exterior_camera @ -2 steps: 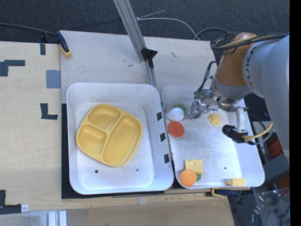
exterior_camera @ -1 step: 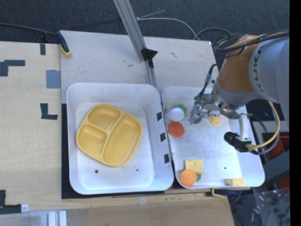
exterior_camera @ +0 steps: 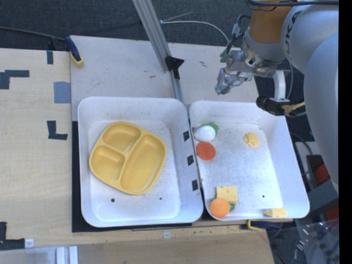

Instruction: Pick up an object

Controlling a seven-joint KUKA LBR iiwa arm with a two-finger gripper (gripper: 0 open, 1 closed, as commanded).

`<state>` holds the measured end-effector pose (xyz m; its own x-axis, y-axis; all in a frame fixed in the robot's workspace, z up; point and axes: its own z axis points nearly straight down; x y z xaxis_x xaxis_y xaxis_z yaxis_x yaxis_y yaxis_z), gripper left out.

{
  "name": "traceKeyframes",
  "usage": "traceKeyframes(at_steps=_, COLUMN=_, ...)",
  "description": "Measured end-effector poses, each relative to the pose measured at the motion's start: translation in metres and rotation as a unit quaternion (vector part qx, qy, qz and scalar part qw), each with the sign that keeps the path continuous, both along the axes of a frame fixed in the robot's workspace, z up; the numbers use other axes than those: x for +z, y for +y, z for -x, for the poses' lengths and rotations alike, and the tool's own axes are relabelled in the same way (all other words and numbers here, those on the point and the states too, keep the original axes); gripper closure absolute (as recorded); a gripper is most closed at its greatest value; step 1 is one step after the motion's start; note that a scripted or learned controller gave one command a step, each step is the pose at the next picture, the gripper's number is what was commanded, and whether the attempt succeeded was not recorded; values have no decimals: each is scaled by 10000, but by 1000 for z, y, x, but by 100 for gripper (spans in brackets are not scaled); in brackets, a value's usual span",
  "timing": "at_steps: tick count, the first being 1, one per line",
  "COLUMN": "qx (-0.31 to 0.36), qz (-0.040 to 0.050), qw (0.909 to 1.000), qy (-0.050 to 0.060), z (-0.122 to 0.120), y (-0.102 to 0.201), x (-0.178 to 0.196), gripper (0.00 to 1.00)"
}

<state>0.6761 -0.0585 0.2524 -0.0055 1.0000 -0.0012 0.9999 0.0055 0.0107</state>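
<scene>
The end effector [exterior_camera: 226, 84] hangs above the table [exterior_camera: 121, 70], just beyond the far rim of the right shallow white plastic bin [exterior_camera: 286, 147]; whether it is apart or together I cannot tell, and nothing shows in it. Inside that right bin, nearest the far-left corner, a white ball on a green piece [exterior_camera: 206, 131] touches a red-orange disc [exterior_camera: 205, 150]. A small yellow lump [exterior_camera: 251, 139] sits toward its far right. Near its front rim lie a yellow block [exterior_camera: 226, 193], an orange ball [exterior_camera: 220, 207] and a small yellow wedge [exterior_camera: 275, 213]. Left of the right bin, the left white bin [exterior_camera: 93, 202] holds a yellow divided plastic tray [exterior_camera: 128, 157].
</scene>
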Motion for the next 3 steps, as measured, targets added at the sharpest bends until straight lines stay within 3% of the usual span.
traceKeyframes(at_steps=1, qx=-12, qz=-8, qw=10000, qy=98, z=25, y=34, x=-68, gripper=100)
traceKeyframes(at_steps=2, qx=-14, qz=-3, qw=10000, qy=70, z=40, y=65, x=-64, gripper=100)
traceKeyframes(at_steps=3, qx=-26, qz=-5, qw=10000, qy=87, z=116, y=76, x=-64, gripper=100)
